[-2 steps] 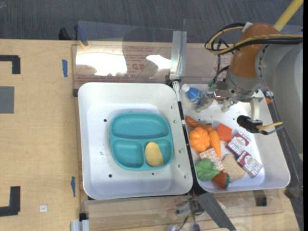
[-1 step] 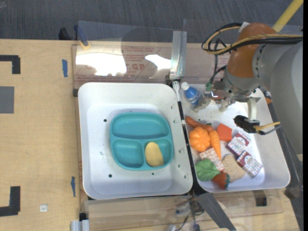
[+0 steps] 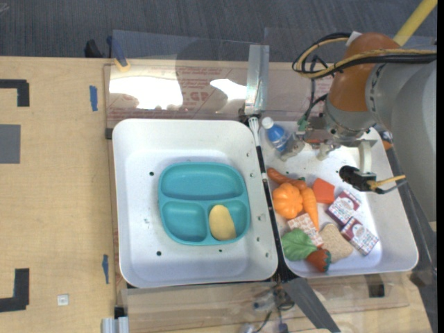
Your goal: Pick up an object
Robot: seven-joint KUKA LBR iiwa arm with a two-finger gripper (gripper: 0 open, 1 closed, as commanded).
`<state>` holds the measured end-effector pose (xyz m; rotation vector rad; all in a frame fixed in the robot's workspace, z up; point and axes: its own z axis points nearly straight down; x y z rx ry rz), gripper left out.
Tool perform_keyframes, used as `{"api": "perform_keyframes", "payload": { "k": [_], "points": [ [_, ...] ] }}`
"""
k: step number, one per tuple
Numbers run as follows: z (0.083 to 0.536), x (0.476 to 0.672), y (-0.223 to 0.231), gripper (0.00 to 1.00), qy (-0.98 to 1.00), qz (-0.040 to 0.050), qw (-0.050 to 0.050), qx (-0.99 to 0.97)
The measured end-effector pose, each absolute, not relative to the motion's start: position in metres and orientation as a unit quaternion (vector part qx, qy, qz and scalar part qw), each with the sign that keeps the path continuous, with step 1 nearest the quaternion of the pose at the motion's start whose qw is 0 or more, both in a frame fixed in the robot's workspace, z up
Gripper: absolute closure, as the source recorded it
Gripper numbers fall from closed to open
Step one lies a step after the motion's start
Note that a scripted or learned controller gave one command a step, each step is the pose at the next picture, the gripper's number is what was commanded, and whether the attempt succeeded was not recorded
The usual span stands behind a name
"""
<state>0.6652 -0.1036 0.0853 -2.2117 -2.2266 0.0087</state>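
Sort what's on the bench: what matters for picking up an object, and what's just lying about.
For the job:
pincer
right bin with its pile: toy pumpkin, carrot, small bottle, red-and-white packets

Lying about:
left bin
teal divided tray
yellow potato-like toy in the tray's lower right compartment

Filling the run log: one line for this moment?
arm over right bin rear | gripper near bottle | potato in teal tray, left bin
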Motion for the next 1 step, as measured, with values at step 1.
{"api": "perform_keyframes", "payload": {
  "k": [1],
  "points": [
    [0.0855,0.6658,-0.0990,0.00,-0.716,0.0016,0.001,-0.698]
  ]
}}
